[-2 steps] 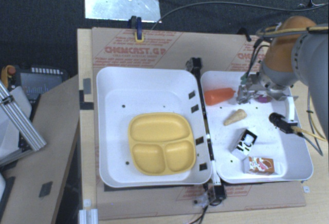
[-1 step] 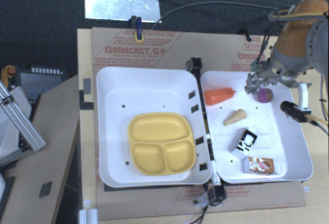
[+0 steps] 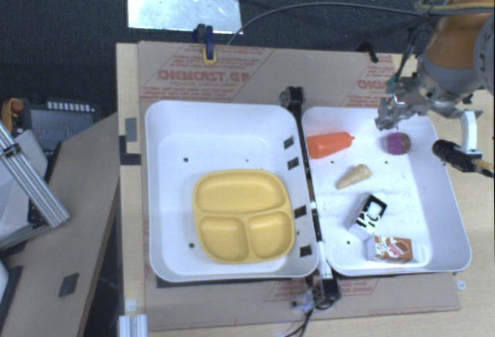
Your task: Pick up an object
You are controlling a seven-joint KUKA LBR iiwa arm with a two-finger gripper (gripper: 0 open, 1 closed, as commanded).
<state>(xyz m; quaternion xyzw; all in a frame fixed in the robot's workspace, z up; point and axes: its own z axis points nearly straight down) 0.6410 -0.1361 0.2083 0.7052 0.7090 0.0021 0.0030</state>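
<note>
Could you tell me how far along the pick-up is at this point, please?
Nothing looks picked yet. The orange carrot, purple ball, beige cone, black-and-white box and brown packet all lie on the right bin floor. In hand: the gripper hangs over that bin's far edge, just up-left of the purple ball. Left: lowering, closing on one item and lifting it.

Robotics lab, bench [image 3: 93,173] with two white bins [image 3: 224,115], clamped cardboard sheet [image 3: 232,69], cables, aluminium framing [image 3: 31,181]

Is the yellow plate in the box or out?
In. The yellow plate lies flat inside the left white bin.
</note>
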